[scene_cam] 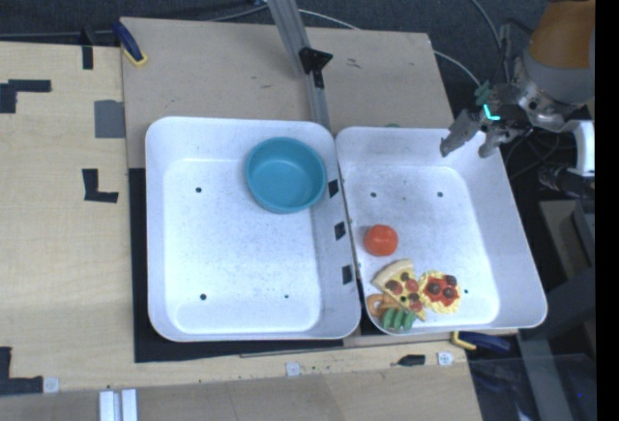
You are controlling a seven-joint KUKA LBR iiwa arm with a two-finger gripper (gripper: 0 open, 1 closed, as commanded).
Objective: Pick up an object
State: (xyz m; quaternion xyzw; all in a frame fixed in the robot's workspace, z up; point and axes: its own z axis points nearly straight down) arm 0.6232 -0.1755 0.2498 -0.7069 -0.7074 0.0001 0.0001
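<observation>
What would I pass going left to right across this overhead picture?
Left bin → blue bowl → orange ball → pizza toy → pincer, open above the right bin's far corner.

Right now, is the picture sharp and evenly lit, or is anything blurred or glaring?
Camera view: lighting is soft and even, no harsh glare on the white bins; bowl and orange ball look fairly sharp; the gripper at the right bin's top edge is slightly blurred.
</observation>
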